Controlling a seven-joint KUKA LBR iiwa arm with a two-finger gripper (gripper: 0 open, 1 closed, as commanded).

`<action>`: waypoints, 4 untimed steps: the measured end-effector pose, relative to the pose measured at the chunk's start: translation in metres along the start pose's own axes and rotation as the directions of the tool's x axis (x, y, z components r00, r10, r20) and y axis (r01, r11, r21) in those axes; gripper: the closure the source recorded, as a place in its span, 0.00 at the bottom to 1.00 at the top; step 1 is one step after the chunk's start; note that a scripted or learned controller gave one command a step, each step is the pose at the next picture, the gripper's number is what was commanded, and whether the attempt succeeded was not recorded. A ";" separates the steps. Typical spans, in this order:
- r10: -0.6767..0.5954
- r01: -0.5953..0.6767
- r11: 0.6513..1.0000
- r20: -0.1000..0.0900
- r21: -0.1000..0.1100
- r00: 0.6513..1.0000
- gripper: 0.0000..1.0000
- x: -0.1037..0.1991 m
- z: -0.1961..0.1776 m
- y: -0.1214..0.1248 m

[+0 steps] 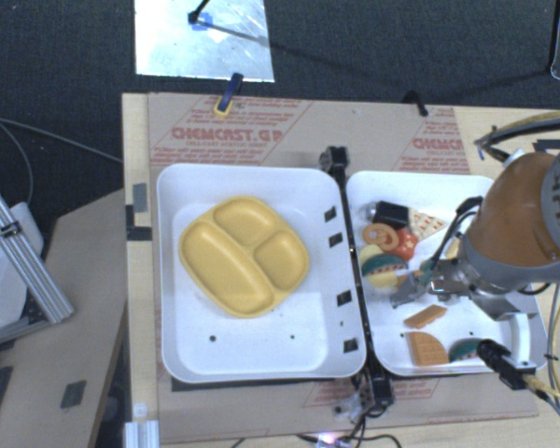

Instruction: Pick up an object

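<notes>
The pincer (413,290) hangs over the right bin (392,357). Toy foods (389,241) lie just behind it, a wedge (427,348) before it. The tray (244,255) sits in the left bin (196,357), well to its left.

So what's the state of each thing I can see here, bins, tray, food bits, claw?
Left bin: holds the yellow tray.
Yellow tray: lying flat, its three compartments bare.
Right bin: holds a scatter of toy food.
Toy food: lying loose, mostly clustered at the bin's left side.
Gripper: low inside the right bin beside the food; nothing visibly between its fingers.
</notes>
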State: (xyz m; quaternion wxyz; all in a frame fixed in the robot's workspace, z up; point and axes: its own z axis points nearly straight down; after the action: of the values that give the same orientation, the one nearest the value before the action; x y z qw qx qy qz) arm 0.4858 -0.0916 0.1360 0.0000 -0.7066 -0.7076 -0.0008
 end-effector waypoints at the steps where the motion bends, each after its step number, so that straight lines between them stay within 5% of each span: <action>1: 0.001 -0.001 1.000 0.003 -0.007 1.000 0.00 -0.056 0.052 0.069; 2: 0.001 -0.001 1.000 0.005 -0.007 1.000 0.00 -0.081 -0.010 0.083; 3: 0.004 -0.004 1.000 -0.001 -0.004 1.000 0.00 -0.101 0.051 0.055; 4: -0.004 0.004 1.000 0.002 -0.004 1.000 0.00 -0.074 0.011 0.071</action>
State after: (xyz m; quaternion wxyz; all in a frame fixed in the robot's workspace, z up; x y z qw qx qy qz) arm 0.5565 -0.1651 0.1252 -0.0019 -0.7050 -0.7092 -0.0014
